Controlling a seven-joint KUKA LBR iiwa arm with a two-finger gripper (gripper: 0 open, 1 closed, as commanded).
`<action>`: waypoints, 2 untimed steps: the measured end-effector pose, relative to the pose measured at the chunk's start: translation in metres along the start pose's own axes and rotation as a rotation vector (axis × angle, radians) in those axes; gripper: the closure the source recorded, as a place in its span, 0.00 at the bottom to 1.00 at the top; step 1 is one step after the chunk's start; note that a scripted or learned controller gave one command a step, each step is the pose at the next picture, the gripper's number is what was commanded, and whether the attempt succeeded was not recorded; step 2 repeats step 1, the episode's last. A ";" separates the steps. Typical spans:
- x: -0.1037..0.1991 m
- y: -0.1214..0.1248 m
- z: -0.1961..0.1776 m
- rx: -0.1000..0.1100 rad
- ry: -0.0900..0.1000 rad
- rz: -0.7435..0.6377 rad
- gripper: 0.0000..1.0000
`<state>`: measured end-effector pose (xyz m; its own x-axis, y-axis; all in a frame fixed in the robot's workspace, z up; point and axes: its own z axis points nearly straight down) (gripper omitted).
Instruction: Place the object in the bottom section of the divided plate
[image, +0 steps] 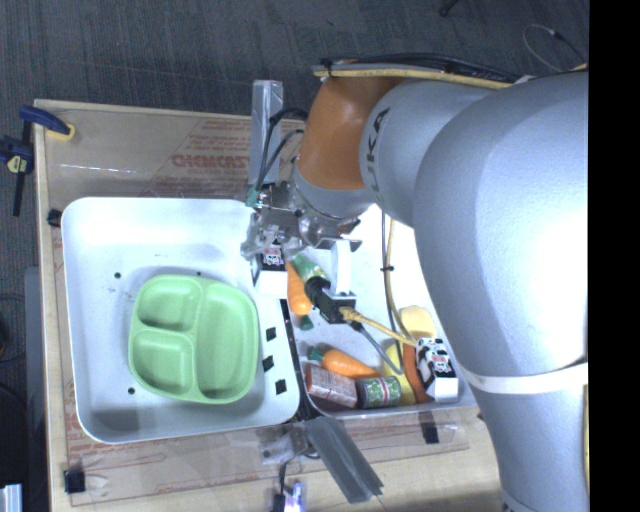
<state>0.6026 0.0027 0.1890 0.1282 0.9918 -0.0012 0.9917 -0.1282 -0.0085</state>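
Note:
A light green divided plate (195, 340) lies in the left white bin (100, 215), with two small sections on its left and one long section on its right. My gripper (268, 243) hangs over the wall between the two bins, just above and right of the plate's upper right corner. The wrist blocks what lies under it. Directly below the gripper, an orange toy carrot (298, 297) with a green top rests at the left edge of the right bin (385, 412). The grey arm with its orange band covers most of that bin.
The right bin holds a heap of toy food: a second carrot (345, 362), a brown packet (328, 385), a green-labelled can (385, 392), a yellow piece (418, 322) and a small black-and-white bottle (437, 365). A blue clamp (45, 122) grips the bench's far left corner.

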 end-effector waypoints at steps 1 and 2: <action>-0.001 0.000 0.000 -0.001 0.000 0.001 0.00; -0.001 0.000 0.000 -0.001 0.000 0.001 0.00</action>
